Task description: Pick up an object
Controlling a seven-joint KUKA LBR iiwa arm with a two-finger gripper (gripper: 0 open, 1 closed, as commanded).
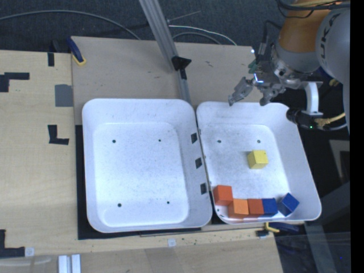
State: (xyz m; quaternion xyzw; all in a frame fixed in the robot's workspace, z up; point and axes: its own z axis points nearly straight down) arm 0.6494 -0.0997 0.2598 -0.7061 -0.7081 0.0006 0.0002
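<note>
A yellow cube [257, 158] lies near the middle of the right bin [296, 147]. Along that bin's front edge sit an orange block [223, 194], a lighter orange block [241, 207], a red block [255, 206] and two blue blocks [269, 207] [289, 203]. My gripper [249, 95] hangs above the far rim of the right bin, its two fingers spread apart and open, with nothing between them. It is well behind and above the yellow cube.
The left bin [96, 152] lies beside the right one. A slanted metal post [165, 38] rises behind the bins. Cables [114, 21] run across the dark floor at the back. A blue and yellow clamp [77, 51] sits at the bench's far left corner.
</note>
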